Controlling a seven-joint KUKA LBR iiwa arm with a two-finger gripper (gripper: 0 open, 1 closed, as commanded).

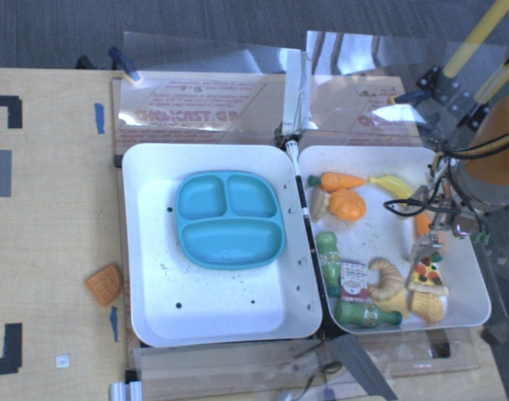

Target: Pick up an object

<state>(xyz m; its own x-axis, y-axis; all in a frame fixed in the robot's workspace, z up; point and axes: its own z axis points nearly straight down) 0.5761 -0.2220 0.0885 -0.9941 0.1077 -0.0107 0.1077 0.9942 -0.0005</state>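
The claw [428, 242] hangs over the right bin [480, 295], near its right wall; whether it is released or clenched cannot be told. Nothing is visibly grasped. Directly below the claw lies one pizza slice [427, 272], with one pale bread piece [430, 306] beyond it. Left of the claw: one croissant [386, 276], one orange fruit [347, 205], one carrot [342, 180], and two green bottles [328, 257] [368, 314]. One banana [391, 185] lies up-left of the claw. Far left, the second bin [154, 307] holds one blue divided plate [229, 220]. One waffle piece [104, 283] rests on the bench beyond it.
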